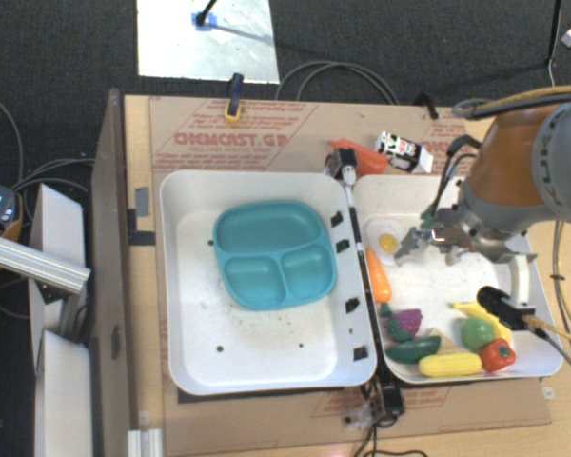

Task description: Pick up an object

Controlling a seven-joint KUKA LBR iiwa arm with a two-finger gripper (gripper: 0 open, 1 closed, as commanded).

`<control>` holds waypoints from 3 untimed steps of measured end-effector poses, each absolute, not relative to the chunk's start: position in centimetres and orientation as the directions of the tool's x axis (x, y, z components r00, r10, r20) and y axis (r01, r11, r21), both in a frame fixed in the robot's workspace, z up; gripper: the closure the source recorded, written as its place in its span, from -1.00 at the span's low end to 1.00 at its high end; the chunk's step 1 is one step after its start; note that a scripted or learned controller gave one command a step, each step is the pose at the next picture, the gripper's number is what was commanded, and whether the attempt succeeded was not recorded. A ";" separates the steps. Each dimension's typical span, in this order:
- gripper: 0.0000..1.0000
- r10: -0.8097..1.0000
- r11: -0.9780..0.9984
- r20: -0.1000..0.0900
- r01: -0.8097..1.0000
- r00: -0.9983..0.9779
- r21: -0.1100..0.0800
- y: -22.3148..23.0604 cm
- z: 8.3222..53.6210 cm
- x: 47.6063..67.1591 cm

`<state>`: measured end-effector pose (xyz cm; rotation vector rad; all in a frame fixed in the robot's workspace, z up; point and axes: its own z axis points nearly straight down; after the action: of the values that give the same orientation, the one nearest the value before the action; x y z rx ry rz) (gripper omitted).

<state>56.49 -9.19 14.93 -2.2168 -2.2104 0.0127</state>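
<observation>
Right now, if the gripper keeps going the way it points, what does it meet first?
The gripper points toward the view's left, slightly down. First in that line looks to be the fried egg toy on the right bin's floor, then the orange carrot by the divider. Height is hard to judge; it might pass above.

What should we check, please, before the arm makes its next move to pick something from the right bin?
1. Gripper over the right bin: ok.
2. Object held: not ok, nothing between the fingers.
3. Fingers open: ok.
4. Nearest target: fried egg lies just left of the fingers: ok.
5. Carrot against the divider, awkward to grasp: not ok.
6. Teal plate out of the way in the left bin: ok.
</observation>
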 end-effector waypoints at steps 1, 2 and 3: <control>-1.00 1.000 0.005 -0.001 1.000 -0.005 0.003 -8.9 9.1 60.1; -1.00 1.000 0.006 -0.002 1.000 -0.006 0.009 -10.0 8.6 67.2; -1.00 1.000 0.001 0.000 1.000 -0.001 -0.001 -8.3 8.4 63.3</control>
<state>63.30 -8.30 8.43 -2.2193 -2.2219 0.0011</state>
